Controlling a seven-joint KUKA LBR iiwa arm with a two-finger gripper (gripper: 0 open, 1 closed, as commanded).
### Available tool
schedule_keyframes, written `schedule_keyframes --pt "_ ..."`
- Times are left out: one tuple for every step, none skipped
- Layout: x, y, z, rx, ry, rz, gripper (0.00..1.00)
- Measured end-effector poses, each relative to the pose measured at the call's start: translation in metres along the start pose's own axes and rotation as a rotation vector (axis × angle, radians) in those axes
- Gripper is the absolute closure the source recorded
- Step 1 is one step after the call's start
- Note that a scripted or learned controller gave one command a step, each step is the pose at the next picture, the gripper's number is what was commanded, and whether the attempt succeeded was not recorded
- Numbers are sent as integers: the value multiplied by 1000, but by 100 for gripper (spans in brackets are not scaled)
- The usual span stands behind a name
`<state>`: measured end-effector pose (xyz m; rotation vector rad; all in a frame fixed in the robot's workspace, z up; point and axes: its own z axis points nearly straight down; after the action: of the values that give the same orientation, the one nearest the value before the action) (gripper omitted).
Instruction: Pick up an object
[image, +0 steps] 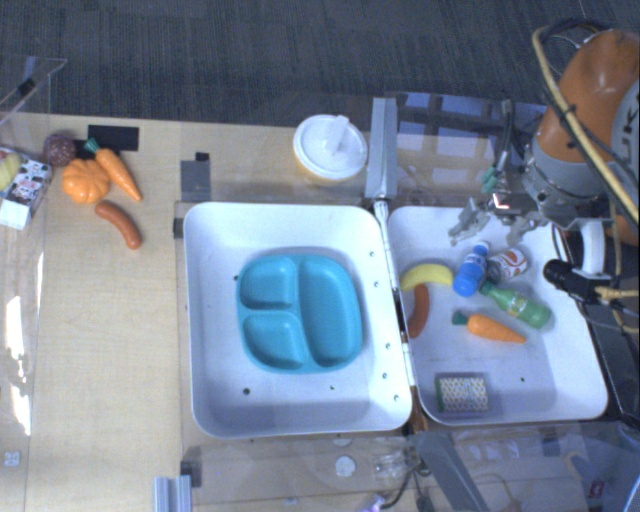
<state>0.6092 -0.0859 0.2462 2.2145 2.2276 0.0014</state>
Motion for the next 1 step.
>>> schedule_keyframes --pt "-39 -9 89 0 1 288 0"
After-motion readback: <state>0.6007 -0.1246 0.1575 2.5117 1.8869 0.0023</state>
